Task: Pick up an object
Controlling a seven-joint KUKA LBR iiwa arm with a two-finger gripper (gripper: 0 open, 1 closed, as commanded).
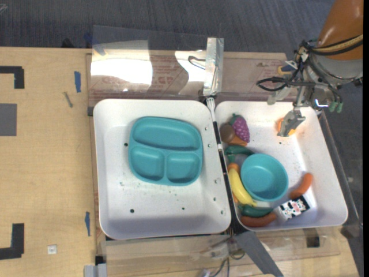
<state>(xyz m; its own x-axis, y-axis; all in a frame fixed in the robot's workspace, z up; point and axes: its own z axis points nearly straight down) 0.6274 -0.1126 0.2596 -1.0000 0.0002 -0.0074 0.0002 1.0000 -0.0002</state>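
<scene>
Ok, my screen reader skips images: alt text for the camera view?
A grey-and-orange arm's gripper hangs over the right bin, which holds a teal bowl, banana and purple grapes. The left bin holds a teal divided plate.

Around the round teal plastic bowl (264,176) objects crowd: a yellow plastic banana (238,186) touching its left, purple toy grapes (240,128) above-left, an orange sausage-shaped toy (301,184) right. Bare white bin floor (262,120) lies above the bowl.
</scene>
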